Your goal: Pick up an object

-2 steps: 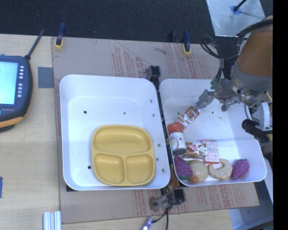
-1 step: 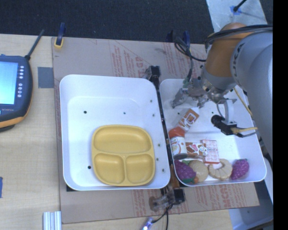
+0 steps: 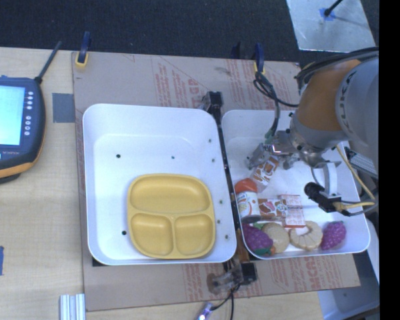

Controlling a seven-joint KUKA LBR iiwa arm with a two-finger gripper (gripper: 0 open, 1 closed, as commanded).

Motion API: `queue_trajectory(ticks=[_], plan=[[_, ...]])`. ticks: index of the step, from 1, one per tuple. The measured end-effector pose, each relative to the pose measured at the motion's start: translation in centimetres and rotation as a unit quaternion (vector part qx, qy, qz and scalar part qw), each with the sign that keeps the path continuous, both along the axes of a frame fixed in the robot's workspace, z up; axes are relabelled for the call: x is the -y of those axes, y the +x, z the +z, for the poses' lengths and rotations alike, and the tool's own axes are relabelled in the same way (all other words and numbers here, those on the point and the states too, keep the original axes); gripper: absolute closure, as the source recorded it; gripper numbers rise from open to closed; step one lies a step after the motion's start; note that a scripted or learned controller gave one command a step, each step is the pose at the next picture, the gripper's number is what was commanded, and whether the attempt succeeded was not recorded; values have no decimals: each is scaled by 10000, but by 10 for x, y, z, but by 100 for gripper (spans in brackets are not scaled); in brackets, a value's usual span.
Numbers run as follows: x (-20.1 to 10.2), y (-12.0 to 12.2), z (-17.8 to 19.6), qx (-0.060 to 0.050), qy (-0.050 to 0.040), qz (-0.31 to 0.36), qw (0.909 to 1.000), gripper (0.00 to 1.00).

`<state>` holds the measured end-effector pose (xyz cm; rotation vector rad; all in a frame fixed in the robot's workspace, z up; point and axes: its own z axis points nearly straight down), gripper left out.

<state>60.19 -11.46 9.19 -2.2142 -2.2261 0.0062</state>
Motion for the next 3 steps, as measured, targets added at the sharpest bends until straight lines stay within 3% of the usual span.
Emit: queue_trajectory(ticks=[1, 2, 3], plan=[[-6, 2, 0, 9, -2, 0, 10000, 0], [-4, 3, 11, 16, -12, 14, 10000, 100], [-72, -8, 105, 9, 10, 3, 10000, 100]])
